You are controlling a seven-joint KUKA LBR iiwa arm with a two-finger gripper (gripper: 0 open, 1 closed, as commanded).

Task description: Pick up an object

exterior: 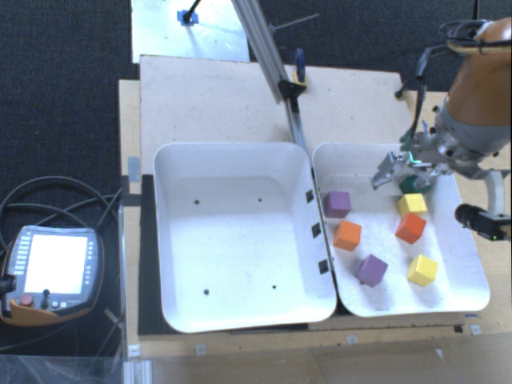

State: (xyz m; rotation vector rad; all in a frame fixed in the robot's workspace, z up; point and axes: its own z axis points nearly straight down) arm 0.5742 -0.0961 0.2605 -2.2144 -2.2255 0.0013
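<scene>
Currently the blocks sit loose in the right bin (472,294): two purple blocks (337,203) (372,270), two orange blocks (347,235) (410,227), two yellow blocks (413,204) (422,270). A green block (410,184) lies partly hidden under the gripper (400,171), at the bin's far side. Whether the gripper is open or closed can't be told. Left bin (232,162) sits alongside.

At the right of the frame, the gripper (398,171) hangs over the upper part of the right bin (456,301), beside a green block (413,185). Below lie two yellow blocks (413,204) (422,270), two orange blocks (410,228) (347,235) and two purple blocks (337,204) (372,270). The left bin (172,214) fills mid-frame.
</scene>
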